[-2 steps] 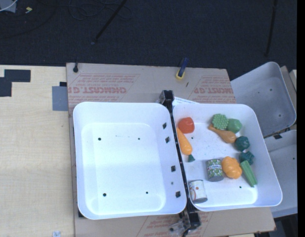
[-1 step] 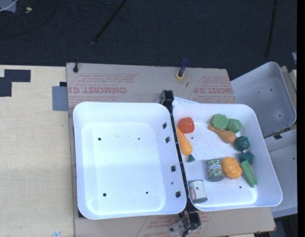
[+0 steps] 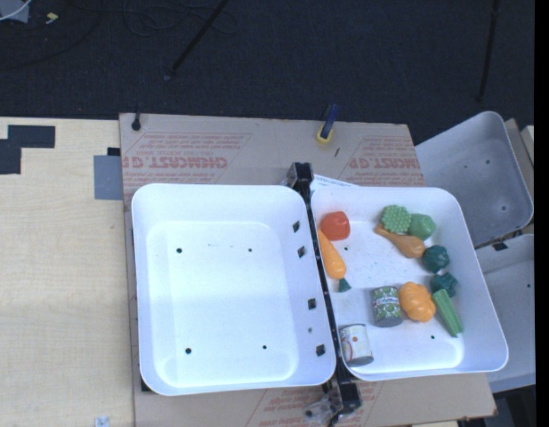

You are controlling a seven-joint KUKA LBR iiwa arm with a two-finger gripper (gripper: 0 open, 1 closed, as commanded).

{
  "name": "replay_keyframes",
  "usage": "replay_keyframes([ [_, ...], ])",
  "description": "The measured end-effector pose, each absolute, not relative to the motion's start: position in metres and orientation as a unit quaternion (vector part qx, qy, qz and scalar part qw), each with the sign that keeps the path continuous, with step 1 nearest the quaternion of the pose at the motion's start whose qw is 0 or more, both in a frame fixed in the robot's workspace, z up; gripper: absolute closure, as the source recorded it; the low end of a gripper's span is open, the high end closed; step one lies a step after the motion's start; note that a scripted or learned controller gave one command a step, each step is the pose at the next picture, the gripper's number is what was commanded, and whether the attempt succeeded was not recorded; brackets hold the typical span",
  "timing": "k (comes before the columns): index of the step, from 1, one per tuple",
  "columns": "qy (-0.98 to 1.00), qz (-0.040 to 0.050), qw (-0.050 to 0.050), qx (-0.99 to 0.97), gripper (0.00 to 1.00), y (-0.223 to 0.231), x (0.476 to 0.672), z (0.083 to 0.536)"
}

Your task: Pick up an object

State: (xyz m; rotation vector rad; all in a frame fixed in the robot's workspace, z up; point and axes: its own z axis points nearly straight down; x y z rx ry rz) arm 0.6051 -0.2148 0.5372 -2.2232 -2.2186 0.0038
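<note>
The right bin (image 3: 407, 363) holds several toy foods. A red tomato-like piece (image 3: 335, 225) lies at its upper left, with an orange carrot (image 3: 331, 258) just below it along the left wall. A bumpy green piece (image 3: 396, 218), a smooth green piece (image 3: 422, 227) and a tan drumstick shape (image 3: 400, 239) cluster at the upper right. Dark green pieces (image 3: 436, 258) sit by the right wall. An orange fruit (image 3: 417, 302), a green cucumber (image 3: 448, 312) and a green-labelled can (image 3: 386, 306) lie lower. A white can (image 3: 355, 344) rests at the lower left corner.
The left bin (image 3: 221, 287) sits beside the right one, and black clips (image 3: 311, 265) join them along the seam. Both rest on a cardboard sheet (image 3: 212, 154). A blue and yellow clamp (image 3: 326, 124) holds its far edge. A grey metal plate (image 3: 474, 172) stands at the right.
</note>
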Motion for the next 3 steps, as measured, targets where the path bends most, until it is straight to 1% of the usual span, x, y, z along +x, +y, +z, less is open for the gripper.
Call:
replay_keyframes([
  [1,-0.708,0.0008,0.000,-0.706,1.00,-0.2126,0.6086,0.5373],
  [3,-0.709,0.0008,0.001,-0.705,1.00,-0.2116,0.6052,0.5373],
])
